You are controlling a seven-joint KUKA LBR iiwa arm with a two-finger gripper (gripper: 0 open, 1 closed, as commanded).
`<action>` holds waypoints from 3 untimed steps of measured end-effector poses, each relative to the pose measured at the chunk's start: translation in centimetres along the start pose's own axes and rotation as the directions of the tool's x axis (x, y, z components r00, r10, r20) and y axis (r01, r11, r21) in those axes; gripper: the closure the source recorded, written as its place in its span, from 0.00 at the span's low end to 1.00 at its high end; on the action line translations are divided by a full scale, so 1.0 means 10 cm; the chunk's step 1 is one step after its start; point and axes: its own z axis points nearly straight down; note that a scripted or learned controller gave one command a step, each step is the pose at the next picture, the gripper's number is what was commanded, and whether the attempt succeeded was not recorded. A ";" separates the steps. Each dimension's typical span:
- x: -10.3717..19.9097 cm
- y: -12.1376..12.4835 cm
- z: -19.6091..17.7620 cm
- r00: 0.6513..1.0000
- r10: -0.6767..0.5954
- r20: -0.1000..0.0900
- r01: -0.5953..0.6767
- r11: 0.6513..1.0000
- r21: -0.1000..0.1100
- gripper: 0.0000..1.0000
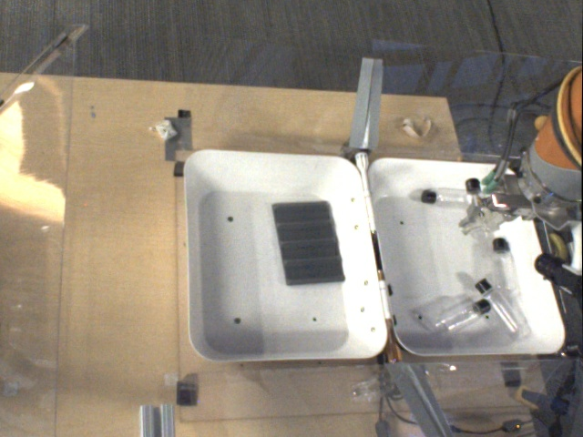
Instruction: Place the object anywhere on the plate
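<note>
A dark ribbed rectangular plate (pixel 308 242) lies flat in the middle of the left bin (pixel 209 271). The right bin (pixel 401 271) holds several clear tubes with black caps. One tube (pixel 444 196) lies near the bin's far edge, and two more tubes (pixel 455 314) (pixel 497 304) lie near the front. A small black cap (pixel 499 244) sits alone between them. My gripper (pixel 487 205) hangs over the far right part of the right bin, just right of the far tube. Its metal parts and cables hide what is under it.
A grey metal post (pixel 367 107) stands behind the seam between the bins. The arm's orange band (pixel 567 121) is at the right edge. Small black brackets (pixel 182 126) (pixel 186 390) sit on the wooden bench left of the bins.
</note>
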 end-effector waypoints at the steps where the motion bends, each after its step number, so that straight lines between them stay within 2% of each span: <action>1: 0.35 0.42 0.35 0.898 -0.439 -0.001 0.439 0.898 0.001 1.00; 2: 1.06 0.64 0.02 0.397 -0.918 0.001 0.918 0.397 -0.003 1.00; 3: 1.90 0.73 0.23 0.025 -1.000 0.001 1.000 0.025 -0.003 1.00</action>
